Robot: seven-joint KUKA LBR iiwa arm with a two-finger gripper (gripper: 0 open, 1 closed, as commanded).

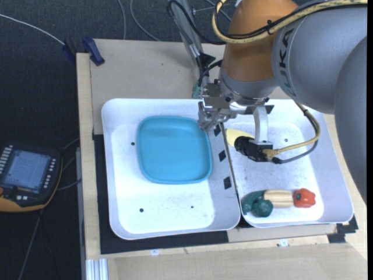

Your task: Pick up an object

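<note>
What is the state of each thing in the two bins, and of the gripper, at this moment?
blue plate: lying flat in the left bin, nothing on it.
yellow object: in the right bin, partly hidden under the arm.
green object: resting at the right bin's near edge.
tan piece: lying flat, touching the green object.
red object: resting beside the tan piece.
gripper: low over the plate's far right corner, holding nothing visible.

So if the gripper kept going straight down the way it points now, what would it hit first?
Probably the upper right corner of the shallow turquoise plastic tray in the left white bin. The gripper hangs over that edge, though depth is unclear.
</note>
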